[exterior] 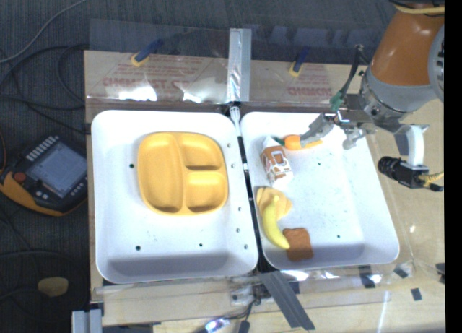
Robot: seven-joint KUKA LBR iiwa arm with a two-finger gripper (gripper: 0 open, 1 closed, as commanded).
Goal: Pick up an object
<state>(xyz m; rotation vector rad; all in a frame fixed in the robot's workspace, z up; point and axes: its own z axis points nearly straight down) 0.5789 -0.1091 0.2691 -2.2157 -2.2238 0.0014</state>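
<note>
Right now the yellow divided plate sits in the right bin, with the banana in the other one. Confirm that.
Not quite. The camera view shows the yellow divided plate in the left bin; the banana lies in the other, the right bin.

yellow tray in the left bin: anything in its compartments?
Empty. The yellow tray lies flat in the left bin, and all three of its compartments show bare yellow plastic. The loose items all lie in the right bin.

2 bins point(101, 252), 1 tray point(182, 173), 1 banana point(271, 223)

Hand point(326, 123) beside carrot point(298, 141) in the right bin point(361, 201).
</note>
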